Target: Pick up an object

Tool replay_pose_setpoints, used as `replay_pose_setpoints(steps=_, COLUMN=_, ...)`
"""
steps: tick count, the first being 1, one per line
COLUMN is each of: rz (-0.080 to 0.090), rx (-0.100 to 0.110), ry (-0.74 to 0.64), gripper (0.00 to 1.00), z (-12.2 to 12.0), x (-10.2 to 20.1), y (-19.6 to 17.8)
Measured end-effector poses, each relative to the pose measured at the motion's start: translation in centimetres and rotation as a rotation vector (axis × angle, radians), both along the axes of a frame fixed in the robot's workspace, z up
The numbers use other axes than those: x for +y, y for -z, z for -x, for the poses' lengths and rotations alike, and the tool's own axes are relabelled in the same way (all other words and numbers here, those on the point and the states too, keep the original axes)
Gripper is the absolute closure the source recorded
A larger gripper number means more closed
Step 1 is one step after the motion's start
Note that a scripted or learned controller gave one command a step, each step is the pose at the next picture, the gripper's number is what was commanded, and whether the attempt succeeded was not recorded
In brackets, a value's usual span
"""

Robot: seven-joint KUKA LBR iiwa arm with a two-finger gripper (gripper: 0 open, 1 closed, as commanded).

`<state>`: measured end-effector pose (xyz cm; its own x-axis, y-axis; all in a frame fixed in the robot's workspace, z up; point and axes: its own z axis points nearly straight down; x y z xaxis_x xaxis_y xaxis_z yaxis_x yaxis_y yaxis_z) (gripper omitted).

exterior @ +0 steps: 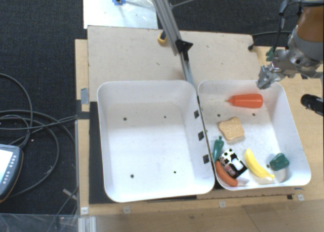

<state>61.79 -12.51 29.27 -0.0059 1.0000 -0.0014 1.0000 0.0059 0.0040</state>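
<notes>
Right bin (295, 140) holds all the objects. Carrot (246, 101) lies near the far wall, long axis roughly left–right across the view, narrow tip toward the divider on the left, blunt end to the right. Toast (231, 128) sits just nearer than the carrot, flat on the floor of the bin. Banana (258, 164) runs diagonally, upper end toward the toast, lower end toward the near right corner. Beside it — a teal piece (279, 162), a green pepper (217, 148), a sausage (226, 174) and a black-and-white toy (233, 162), clustered at the near wall. No readable writing on any item.

Gripper (264, 83) hangs over the far rim of the right bin, just up-right of the carrot, apart from it. Cannot tell how it is set. Left bin (147, 140) beside it.
</notes>
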Motion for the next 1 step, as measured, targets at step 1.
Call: replay_pose_setpoints(steps=1, rz=-0.003, rx=0.002, ry=-0.004, gripper=1.00, z=0.51, x=5.76, y=0.16)
